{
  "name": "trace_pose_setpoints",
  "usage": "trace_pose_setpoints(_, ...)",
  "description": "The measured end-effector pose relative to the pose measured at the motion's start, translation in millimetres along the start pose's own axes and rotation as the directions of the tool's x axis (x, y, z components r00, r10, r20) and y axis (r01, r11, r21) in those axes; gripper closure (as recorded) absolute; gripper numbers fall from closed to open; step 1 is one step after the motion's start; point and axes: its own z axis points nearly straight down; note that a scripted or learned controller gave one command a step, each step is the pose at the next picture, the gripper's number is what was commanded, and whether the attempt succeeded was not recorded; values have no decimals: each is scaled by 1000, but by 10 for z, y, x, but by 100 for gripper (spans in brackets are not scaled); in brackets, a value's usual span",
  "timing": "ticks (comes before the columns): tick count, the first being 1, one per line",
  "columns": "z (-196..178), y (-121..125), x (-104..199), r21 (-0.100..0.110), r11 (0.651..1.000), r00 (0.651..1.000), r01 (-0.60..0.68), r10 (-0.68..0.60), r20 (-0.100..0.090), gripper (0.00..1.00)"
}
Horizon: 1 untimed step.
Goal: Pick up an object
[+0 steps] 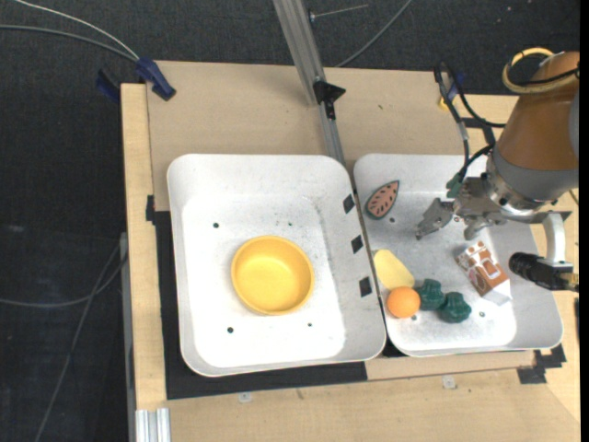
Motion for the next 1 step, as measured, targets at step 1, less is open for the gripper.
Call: trace_pose_setpoints(1,446,-25,46,3,1000,1000,0,0,-1,0)
